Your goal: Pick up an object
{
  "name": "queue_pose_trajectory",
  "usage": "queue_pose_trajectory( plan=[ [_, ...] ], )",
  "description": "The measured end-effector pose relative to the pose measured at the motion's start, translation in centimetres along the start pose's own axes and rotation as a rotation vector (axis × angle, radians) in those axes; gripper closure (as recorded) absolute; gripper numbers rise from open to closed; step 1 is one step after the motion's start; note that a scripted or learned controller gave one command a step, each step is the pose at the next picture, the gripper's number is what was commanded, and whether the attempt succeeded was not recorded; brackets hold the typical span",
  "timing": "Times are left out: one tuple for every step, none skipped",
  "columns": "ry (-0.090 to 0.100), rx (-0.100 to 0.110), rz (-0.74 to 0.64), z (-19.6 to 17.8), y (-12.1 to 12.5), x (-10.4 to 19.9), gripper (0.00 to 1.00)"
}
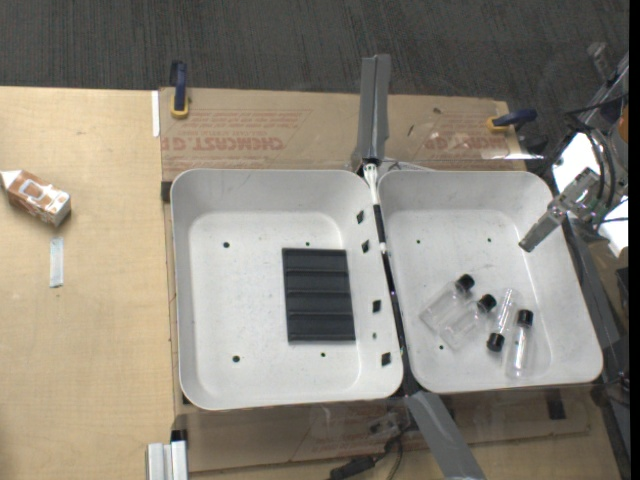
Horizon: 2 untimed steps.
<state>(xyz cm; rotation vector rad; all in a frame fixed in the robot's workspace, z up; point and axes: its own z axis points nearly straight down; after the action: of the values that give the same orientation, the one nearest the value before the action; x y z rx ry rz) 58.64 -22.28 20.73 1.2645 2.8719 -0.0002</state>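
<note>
- While nothing is being carried yet, a black ribbed rectangular block [319,295] is lying flat in the middle of the left shallow white bin [178,268], well apart from the arm.
- Several small clear plastic vials with black caps [487,304] are lying jumbled in the near part of the right shallow white bin [450,218] (the nearest candidates, I judge).
- The two-finger gripper [530,241] is hovering over that bin's right side, fingers looking pressed together around nothing.
- The approach step is under way; next it is needing to open, shift toward a vial, and descend.
</note>
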Motion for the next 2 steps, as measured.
queue_pose_trajectory(
  plan=[
    [0.000, 0.001, 0.021, -19.38, 1.33, -1.19, 0.00],
    [-0.002, 0.000, 0.019, -20.26, 1.42, -1.28, 1.00]
  ],
)
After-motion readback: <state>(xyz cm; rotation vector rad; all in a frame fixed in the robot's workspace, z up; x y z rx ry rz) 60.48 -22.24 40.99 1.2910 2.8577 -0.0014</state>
